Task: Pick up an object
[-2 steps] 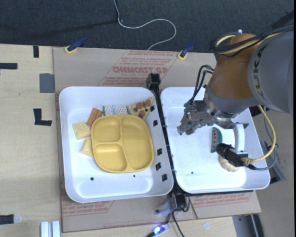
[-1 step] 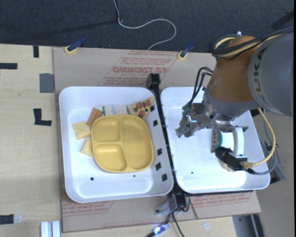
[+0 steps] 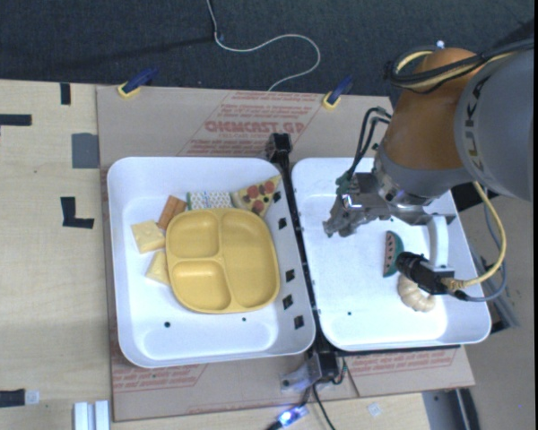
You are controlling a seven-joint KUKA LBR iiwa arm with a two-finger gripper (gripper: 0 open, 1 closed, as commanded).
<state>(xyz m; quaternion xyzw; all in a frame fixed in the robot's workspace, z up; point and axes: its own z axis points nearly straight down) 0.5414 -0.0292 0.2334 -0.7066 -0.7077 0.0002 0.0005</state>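
Observation:
My gripper (image 3: 338, 224) hangs over the upper left part of the right bin (image 3: 368, 330), and I see nothing between its fingers. To its right in the same bin lie a watermelon slice (image 3: 392, 251) and a beige croissant-like piece (image 3: 419, 296), partly covered by a black cable connector (image 3: 412, 267). The left bin (image 3: 134, 330) holds a yellow divided plate (image 3: 222, 260), with crackers (image 3: 148, 236), a brown biscuit (image 3: 171, 210), a pizza slice (image 3: 260, 195) and a patterned item (image 3: 209, 200) tucked around its edges.
A black divider (image 3: 291, 240) with clips runs between the two bins. The grey and orange arm (image 3: 448, 124) covers the right bin's upper right. A white cable (image 3: 251, 34) lies on the dark surface behind the cardboard base.

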